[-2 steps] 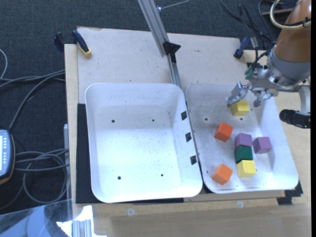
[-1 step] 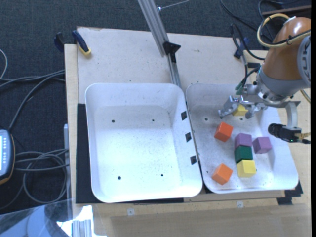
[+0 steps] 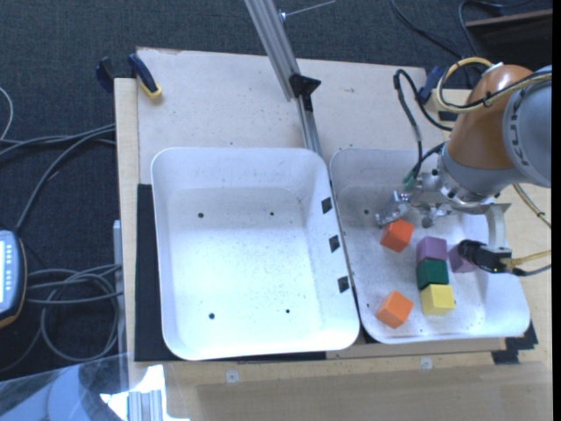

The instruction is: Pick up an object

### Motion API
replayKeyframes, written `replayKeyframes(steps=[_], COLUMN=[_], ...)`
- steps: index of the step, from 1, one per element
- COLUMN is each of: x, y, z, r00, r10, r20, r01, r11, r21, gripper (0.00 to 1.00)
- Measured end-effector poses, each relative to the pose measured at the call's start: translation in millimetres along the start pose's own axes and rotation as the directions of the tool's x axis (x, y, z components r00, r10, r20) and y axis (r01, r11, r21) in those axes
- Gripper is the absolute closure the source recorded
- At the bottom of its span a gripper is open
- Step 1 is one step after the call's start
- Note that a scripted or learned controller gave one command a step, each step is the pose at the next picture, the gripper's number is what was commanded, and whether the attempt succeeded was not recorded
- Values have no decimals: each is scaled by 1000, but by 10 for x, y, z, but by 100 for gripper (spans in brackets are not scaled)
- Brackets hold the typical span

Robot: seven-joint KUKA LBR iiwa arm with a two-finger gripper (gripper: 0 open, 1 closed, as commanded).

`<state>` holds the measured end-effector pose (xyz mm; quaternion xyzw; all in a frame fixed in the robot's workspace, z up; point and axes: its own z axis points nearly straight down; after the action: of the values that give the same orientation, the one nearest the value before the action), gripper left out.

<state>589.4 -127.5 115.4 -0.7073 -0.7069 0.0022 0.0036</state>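
I'd centre my jaws (image 3: 405,209) squarely over the upper orange cube (image 3: 397,235) (right bin (image 3: 351,182)); I cannot tell whether they're open.

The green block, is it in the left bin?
No, the green block sits in the right bin, between a purple block and a yellow block.

Arm (image 3: 517,139): rounded grey casing with a glossy orange band (image 3: 482,117) above the wrist, black and yellow cables (image 3: 456,82) looped beside it, and a bare silver metal gripper (image 3: 405,210) assembly under the wrist.
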Motion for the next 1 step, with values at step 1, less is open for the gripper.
replayKeyframes(steps=[1], x=[-3], y=[27], z=[-156], r00=[1000], r10=[-1], r20=[2], r01=[1], r11=[1000], r21=[-11], gripper=[100])
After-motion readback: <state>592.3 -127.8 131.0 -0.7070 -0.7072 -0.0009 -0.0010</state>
